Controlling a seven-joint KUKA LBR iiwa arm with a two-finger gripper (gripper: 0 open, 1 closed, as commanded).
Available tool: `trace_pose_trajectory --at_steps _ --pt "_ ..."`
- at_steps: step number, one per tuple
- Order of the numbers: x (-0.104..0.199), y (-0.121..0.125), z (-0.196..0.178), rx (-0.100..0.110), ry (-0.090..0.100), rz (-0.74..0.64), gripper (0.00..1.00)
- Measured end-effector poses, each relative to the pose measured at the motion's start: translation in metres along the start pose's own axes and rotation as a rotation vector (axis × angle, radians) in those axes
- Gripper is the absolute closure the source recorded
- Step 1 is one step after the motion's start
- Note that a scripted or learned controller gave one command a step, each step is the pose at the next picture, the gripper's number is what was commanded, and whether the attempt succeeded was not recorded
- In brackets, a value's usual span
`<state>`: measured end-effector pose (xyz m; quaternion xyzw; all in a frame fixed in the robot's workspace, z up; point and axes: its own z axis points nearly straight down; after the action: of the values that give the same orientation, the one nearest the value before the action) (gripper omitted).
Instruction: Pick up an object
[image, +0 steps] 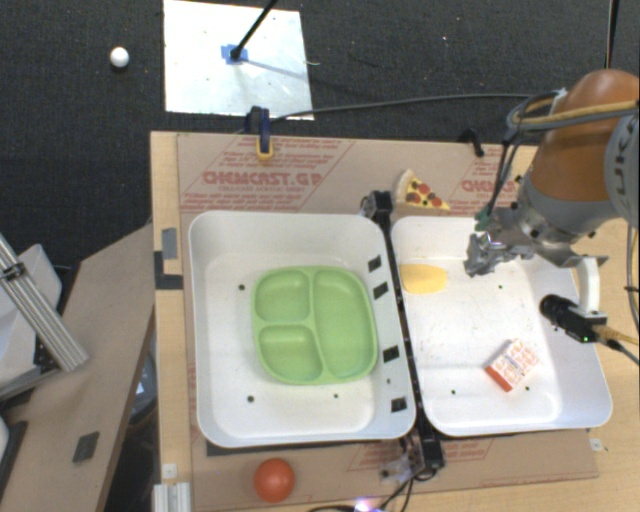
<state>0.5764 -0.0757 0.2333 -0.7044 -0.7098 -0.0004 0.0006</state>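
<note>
The arm reaches in from the right, and its gripper (483, 255) hangs over the right bin (560, 410), just beside a yellow, flattish object (424, 278), perhaps a toy chip. Whether the tool is open or closed cannot be told. An orange-and-white small box (512, 365) lies nearer the front. The left bin (215, 400) holds a green divided plate (312, 324).

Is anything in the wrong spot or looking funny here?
Yes. A toy pizza slice lies outside the bins, on the board behind the right bin. An orange ball sits off the bins too, near the front edge. The small box lies crooked.
</note>
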Motion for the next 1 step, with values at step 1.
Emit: trace_pose_trajectory --at_steps 1 --pt "0.0541 -0.0188 0.0116 0.001 0.0 -0.001 1.0"
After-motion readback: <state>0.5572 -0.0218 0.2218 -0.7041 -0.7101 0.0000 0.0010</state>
